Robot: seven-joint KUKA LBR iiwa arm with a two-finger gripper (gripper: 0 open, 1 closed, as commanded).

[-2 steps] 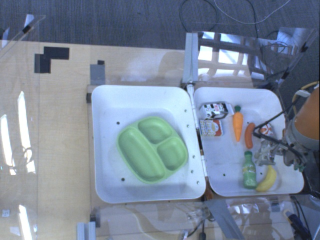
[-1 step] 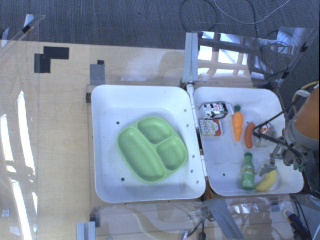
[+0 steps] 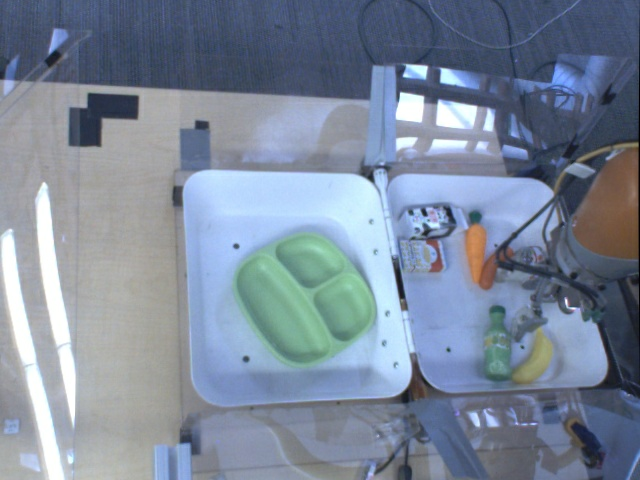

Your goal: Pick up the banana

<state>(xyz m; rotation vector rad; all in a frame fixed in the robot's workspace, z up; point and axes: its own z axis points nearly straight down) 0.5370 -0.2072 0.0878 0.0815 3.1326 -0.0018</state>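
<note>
The yellow banana (image 3: 535,359) lies in the right bin (image 3: 450,368), near its front right corner. My gripper (image 3: 530,320) hangs just above the banana's upper end, at the tip of the grey arm with the orange band (image 3: 610,213) that comes in from the right. Nothing is visibly held. A green bottle (image 3: 497,343) lies just left of the banana, almost touching it.
In the right bin, an orange carrot (image 3: 475,250) and a small red item (image 3: 488,272) lie left of the arm. Two small cartons (image 3: 422,256) (image 3: 430,220) lie by the bin's left wall. The left bin (image 3: 210,268) holds a green divided plate (image 3: 305,296). Cables hang by the wrist.
</note>
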